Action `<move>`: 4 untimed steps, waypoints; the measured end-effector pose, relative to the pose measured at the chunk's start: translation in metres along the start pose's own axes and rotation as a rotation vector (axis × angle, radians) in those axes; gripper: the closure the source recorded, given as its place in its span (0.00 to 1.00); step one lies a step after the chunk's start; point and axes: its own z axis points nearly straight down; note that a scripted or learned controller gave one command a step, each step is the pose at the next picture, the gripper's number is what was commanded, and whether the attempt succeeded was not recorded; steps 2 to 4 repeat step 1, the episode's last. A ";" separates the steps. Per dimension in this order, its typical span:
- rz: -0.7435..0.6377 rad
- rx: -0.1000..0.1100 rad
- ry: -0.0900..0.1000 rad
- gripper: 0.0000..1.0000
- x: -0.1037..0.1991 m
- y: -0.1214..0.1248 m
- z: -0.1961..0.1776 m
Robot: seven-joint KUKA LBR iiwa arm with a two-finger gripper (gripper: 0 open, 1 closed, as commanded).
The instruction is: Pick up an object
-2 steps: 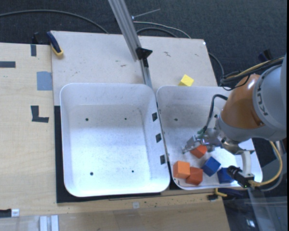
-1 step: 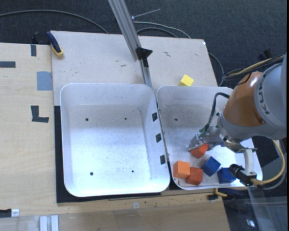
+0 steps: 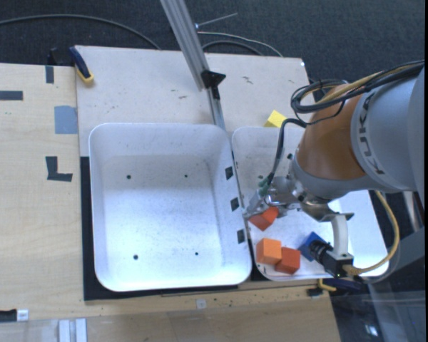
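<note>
1. Slippage is your main risk: the two-finger gripper (image 3: 260,206) looks closed on the small orange-red block (image 3: 263,219) by one upper corner only, so it could twist free.
2. You see that block tilted in the right white bin (image 3: 251,142), near its left wall, long axis running upper-right to lower-left.

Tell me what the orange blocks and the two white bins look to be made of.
Orange blocks: matte, flat colour, sharp edges and no shine, so probably painted wood or foam; the view leaves it open. A third orange block sits at the gripper and looks alike. Left bin and right bin: smooth white moulded plastic by their rounded corners and thin raised rims, with fine dark speckles.
</note>
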 end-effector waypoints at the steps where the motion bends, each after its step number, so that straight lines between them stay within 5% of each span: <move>1: 0.004 0.003 -0.002 1.00 0.035 0.037 0.007; 4: 0.004 0.003 -0.002 1.00 0.035 0.037 0.007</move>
